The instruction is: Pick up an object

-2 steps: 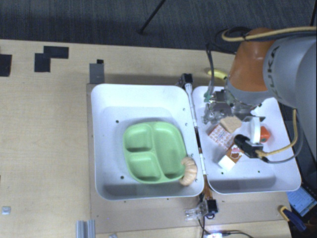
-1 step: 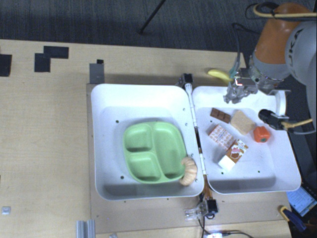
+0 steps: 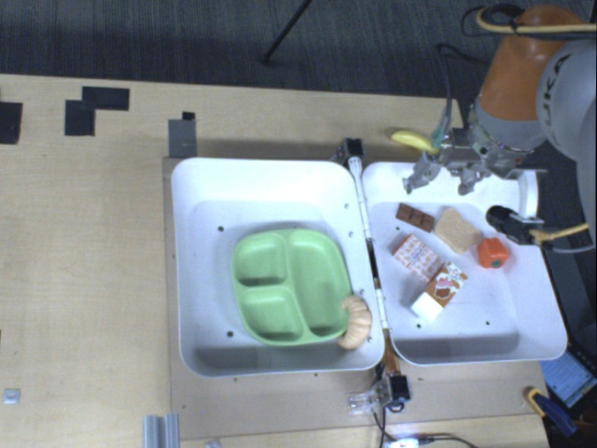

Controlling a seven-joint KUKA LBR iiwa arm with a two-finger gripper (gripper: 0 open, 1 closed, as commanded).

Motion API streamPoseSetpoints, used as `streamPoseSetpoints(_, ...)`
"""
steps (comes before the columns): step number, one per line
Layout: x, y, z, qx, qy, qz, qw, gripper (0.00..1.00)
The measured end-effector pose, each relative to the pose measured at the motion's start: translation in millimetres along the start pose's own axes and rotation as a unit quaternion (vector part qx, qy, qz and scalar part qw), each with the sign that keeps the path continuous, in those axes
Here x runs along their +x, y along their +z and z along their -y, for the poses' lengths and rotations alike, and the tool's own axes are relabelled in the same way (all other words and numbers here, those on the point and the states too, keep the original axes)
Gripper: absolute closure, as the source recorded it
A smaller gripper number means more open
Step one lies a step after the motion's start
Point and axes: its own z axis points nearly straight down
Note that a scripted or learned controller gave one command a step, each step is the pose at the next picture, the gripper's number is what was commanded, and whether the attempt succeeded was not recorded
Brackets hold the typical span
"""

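Two shallow white bins sit side by side on the wooden bench (image 3: 84,278), and the loose things are shared between them. In the left bin (image 3: 187,250) a green divided plate (image 3: 284,283) lies flat near the middle, with a croissant (image 3: 355,321) touching its near right corner, close to the wall between the bins. The right bin (image 3: 532,329) holds the rest: a brown chocolate bar (image 3: 416,217) toward the far left, a tan bread slice (image 3: 457,231) just beside it on the right, a small orange-red object (image 3: 492,253) further right, a patterned box (image 3: 415,255) near the middle, a small printed packet (image 3: 449,286) just nearer than that, and a white block (image 3: 426,307) touching the packet's near left end. A yellow banana (image 3: 410,140) lies outside the bins, on the bench beyond the right bin's far rim. The arm (image 3: 560,91) reaches in from the right, and the gripper (image 3: 441,181) hangs over the far edge of the right bin — between the banana and the chocolate bar, apart from both. Its jaws stand wide, with bare white bin floor showing in the gap. The chocolate bar and the bread slice are the nearest things to it, lying just on the near side of the fingertips (image 3: 417,179); whether these touch the bin floor cannot be told.
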Motion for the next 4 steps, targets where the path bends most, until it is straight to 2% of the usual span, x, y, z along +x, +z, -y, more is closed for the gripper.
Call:
streamPoseSetpoints(1,-19.1,107.6,108.7,0.000,0.000,-0.001,1.0000,0.00)
streamPoseSetpoints(2,-18.6,97.0,107.6,-0.001,0.000,-0.001,1.0000,1.00)
streamPoseSetpoints(3,65.2,15.3,95.1,-0.001,-0.001,-0.001,1.0000,1.00)
streamPoseSetpoints(4,64.2,15.8,95.5,0.000,0.000,-0.001,1.0000,0.00)
